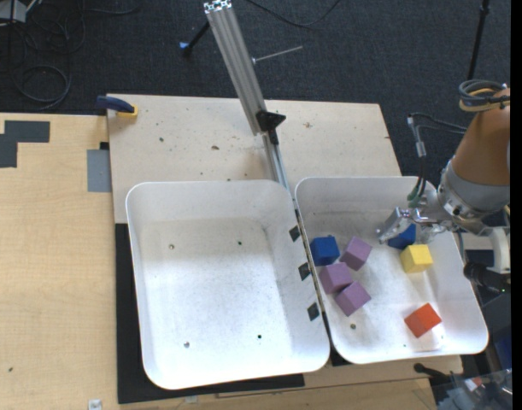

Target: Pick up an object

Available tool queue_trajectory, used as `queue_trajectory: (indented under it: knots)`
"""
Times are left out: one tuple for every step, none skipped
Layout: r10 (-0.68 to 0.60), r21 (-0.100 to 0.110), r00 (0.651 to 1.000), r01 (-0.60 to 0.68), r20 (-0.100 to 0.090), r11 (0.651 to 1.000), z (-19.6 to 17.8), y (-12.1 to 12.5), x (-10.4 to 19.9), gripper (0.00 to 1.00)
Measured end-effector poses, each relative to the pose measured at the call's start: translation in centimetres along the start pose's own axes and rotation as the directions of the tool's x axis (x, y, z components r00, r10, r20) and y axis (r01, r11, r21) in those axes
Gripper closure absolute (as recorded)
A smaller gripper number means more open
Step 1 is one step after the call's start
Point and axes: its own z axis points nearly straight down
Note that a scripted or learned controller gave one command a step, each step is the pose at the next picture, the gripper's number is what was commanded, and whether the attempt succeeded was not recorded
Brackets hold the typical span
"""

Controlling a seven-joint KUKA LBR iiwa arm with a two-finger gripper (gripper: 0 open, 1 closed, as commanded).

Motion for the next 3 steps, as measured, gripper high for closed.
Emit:
queue_trajectory:
  knots:
    - [-0.001, -0.029, 1.0, 0.001, 0.009, 1.0, 3.8, 0.7, -0.3, 0.0]
    - [0.006, -0.025, 1.0, -0.006, 0.01, 1.0, 3.0, 0.6, -0.5, 1.0]
    - [-0.002, -0.013, 1.0, 0.002, 0.004, 1.0, -3.3, 0.5, -0.6, 1.0]
